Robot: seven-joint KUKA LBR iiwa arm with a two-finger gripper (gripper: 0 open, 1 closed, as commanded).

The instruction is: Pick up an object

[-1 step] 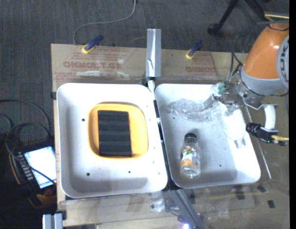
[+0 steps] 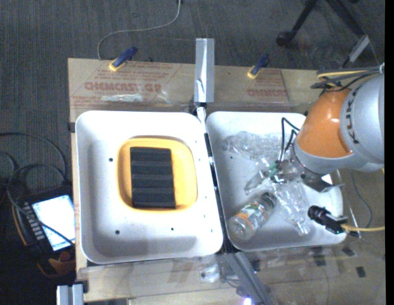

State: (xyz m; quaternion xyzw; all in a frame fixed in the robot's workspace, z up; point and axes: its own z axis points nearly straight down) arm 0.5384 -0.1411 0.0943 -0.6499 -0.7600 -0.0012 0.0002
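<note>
My gripper (image 2: 277,170) hangs low over the middle of the right bin (image 2: 217,170), under the arm's orange band. It is down among crumpled clear plastic (image 2: 253,143) that spreads across the bin. A clear plastic bottle (image 2: 251,216) with an orange and green label lies on its side just below and left of the gripper, near the bin's front. More clear crumpled wrap (image 2: 292,203) lies to the bottle's right. I see nothing clearly gripped.
The left bin (image 2: 95,170) holds a yellow tray (image 2: 124,170) with a black ribbed block (image 2: 152,177) on it. A metal post (image 2: 203,68) stands behind the divide between the bins. Two blue clamps (image 2: 122,58) sit on the cardboard at the back.
</note>
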